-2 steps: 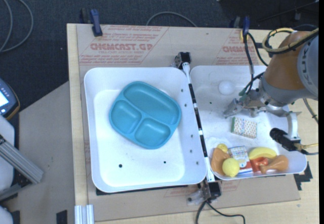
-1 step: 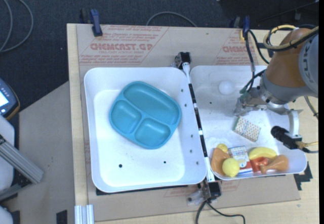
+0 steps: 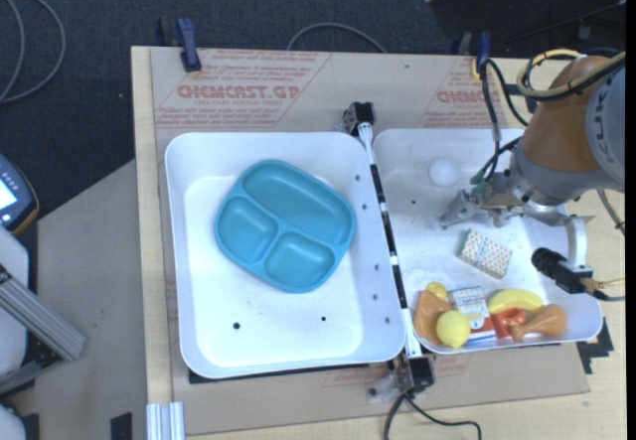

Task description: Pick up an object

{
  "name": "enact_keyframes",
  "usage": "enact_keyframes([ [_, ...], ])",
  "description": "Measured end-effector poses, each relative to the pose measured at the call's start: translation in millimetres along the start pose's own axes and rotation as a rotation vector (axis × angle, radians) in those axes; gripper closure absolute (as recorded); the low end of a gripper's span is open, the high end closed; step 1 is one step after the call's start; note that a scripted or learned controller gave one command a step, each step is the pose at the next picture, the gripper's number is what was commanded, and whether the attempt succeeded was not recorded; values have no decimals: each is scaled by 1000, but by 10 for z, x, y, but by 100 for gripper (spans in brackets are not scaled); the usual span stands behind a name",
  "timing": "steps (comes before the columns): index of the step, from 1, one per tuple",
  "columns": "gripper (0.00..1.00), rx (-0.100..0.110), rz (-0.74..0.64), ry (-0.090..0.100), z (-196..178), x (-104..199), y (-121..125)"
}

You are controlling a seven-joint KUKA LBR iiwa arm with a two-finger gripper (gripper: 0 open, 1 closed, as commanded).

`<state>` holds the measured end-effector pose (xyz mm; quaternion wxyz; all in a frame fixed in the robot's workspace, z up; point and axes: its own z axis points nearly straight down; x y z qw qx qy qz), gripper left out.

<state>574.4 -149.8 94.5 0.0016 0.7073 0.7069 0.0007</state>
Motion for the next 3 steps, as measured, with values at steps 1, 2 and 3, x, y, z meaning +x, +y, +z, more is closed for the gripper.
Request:
enact_keyframes([
  [1,0,-6,-4,-2,84,-35,948],
  [2,100,-1,-3,-1,-8,-33,919],
  [3,100,4,-6,3,-132,599,925],
])
